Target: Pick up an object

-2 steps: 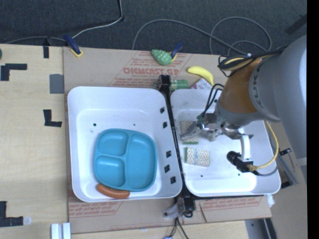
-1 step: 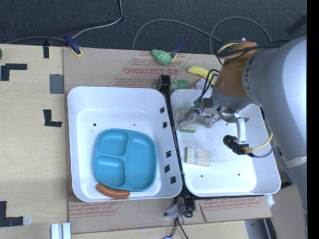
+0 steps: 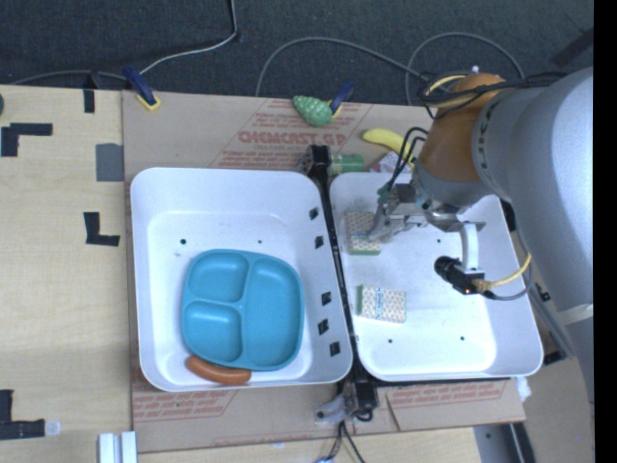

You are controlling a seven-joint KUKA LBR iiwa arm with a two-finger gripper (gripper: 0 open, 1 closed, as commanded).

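Observation:
In the right bin (image 3: 482, 350) my gripper (image 3: 383, 222) hangs low near the back left corner, right beside a small patterned packet (image 3: 362, 233) that lies against the bin's left wall. A second flat patterned packet (image 3: 383, 303) rests further forward in the same bin. The left bin (image 3: 164, 201) holds a blue divided plate (image 3: 242, 308) with an orange sausage (image 3: 218, 370) at its front edge. The grey arm with its orange band (image 3: 463, 133) comes in from the right and covers the bin's back right part.
Behind the bins on the cardboard lie a green toy (image 3: 313, 110) and a yellow banana (image 3: 384, 140). A black clamp (image 3: 318, 158) sits at the divider's back end. Cables run across the dark floor beyond the bench.

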